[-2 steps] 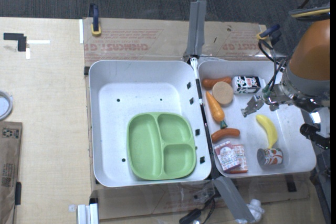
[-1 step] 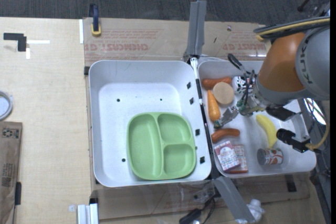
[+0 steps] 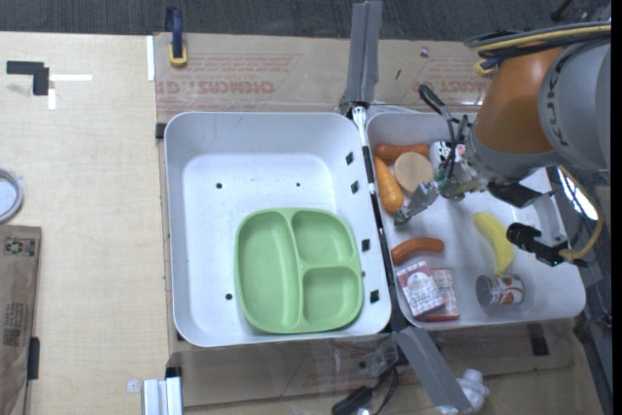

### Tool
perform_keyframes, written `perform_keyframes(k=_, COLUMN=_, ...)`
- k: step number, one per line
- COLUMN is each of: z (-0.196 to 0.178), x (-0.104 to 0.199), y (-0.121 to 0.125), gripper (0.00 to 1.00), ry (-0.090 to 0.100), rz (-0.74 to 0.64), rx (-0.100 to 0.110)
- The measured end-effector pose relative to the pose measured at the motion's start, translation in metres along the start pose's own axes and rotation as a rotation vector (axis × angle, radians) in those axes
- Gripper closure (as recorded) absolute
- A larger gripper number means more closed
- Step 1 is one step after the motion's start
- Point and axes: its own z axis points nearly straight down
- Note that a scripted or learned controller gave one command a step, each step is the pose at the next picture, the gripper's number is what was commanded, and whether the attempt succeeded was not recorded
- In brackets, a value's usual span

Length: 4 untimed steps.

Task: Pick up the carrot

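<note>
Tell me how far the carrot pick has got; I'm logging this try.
Done: the gripper has reached the right bin, beside the carrot. In hand: nothing I can confirm; the carrot lies on the bin floor by the left wall. Left: closing on it and lifting it out.

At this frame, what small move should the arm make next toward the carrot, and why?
Probably lower and shift slightly left: the gripper hangs just beside the carrot, which lies against the right bin's left wall, so nothing appears gripped yet.
</note>
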Motion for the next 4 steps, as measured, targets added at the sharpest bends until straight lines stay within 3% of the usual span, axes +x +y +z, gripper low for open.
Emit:
perform_keyframes(k=1, z=-0.009, x=-0.001, y=0.000, gripper=1.00, ry=-0.001, rz=0.004, rx=-0.001)
perform_keyframes(k=2, z=-0.100, x=0.074, y=-0.065, gripper=1.00, ry=0.002, rz=-0.203, rx=0.002)
perform_keyframes(k=3, z=-0.099, x=0.017, y=-0.085, gripper=1.00, ry=0.000, rz=-0.445, rx=-0.001)
perform_keyframes(k=4, z=-0.099, x=0.108, y=-0.074, gripper=1.00, ry=0.003, rz=-0.727, rx=0.001)
